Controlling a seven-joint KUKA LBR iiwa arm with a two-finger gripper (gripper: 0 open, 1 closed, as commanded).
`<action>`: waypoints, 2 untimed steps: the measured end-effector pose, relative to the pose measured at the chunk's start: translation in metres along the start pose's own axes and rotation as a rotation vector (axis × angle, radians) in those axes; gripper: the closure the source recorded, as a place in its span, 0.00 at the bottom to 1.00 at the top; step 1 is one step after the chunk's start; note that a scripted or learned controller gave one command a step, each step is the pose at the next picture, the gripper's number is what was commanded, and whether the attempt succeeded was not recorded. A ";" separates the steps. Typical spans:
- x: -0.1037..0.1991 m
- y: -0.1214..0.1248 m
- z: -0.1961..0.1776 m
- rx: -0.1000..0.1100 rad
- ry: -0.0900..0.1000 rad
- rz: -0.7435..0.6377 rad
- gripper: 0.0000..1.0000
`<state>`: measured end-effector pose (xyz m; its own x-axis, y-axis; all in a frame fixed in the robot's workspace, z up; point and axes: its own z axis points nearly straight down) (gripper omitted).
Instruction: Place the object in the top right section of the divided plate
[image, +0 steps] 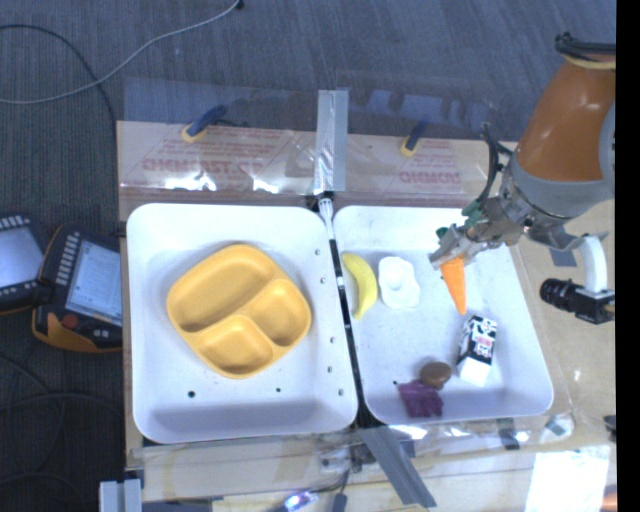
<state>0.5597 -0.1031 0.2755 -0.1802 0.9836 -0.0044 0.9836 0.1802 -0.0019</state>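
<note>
A yellow divided plate with three sections lies in the left bin. My gripper hangs over the right bin, near its far right part. An orange carrot points down from directly under the gripper and looks lifted, its top end hidden by the gripper. The grip itself is not visible.
In the right bin lie a banana by the divider, a white cup-like object, a small milk carton, a brown round item and a purple item. A tablet and pendant sit left of the bench.
</note>
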 end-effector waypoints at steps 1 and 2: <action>0.100 0.005 0.054 0.002 0.005 0.218 1.00; 0.195 -0.042 0.047 0.004 0.004 0.175 1.00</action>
<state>0.4829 0.0813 0.2276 -0.0059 1.0000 -0.0009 1.0000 0.0059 -0.0051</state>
